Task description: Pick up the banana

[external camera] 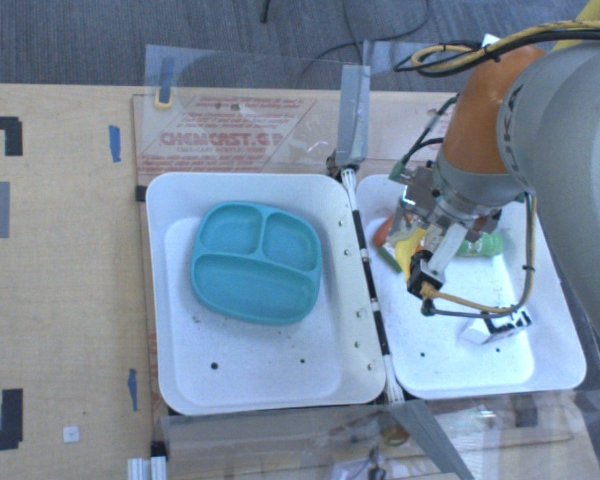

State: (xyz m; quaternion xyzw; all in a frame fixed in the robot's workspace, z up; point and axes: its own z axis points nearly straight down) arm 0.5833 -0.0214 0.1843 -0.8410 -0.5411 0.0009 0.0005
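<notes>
One clear sheet (230, 128) reads "CHEMCAST"; the hand (425, 273) nears the banana (410, 248), grip state unclear.

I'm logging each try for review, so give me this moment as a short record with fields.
left bin: white, holds a blue divided plate
right bin: white, holds the banana and other small items
banana: yellow, near the right bin's left wall, partly hidden by the gripper
gripper: low over the right bin, at the banana
nearby: a green item and something orange beside the banana
grasp: cannot tell
</notes>
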